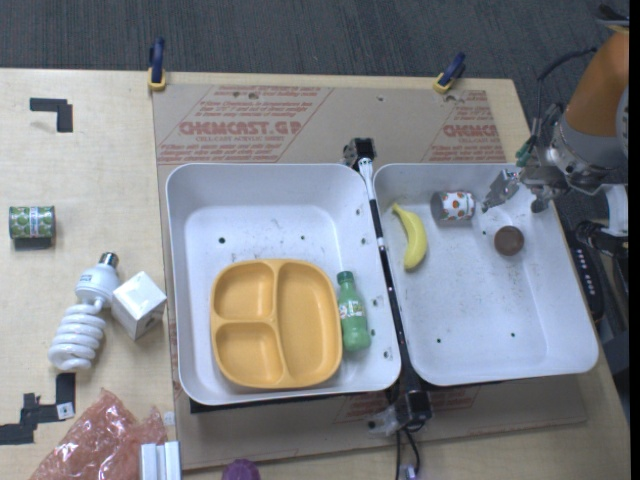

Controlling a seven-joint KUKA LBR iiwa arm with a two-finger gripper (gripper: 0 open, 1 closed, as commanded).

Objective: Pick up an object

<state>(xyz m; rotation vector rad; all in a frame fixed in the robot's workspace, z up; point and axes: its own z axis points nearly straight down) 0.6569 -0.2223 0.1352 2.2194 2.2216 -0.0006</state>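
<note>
The right bin holds a yellow banana, a small white can with orange dots lying on its side, and a brown round piece. My gripper hovers over the bin's far right corner, open, with nothing between its fingers. It is just right of the can and just above the brown piece. In the left bin a yellow divided plate lies beside a green bottle.
On the bench left of the bins lie a green can, a spiral light bulb, a white cube and a pink mesh bag. Two clamps hold the cardboard at the back.
</note>
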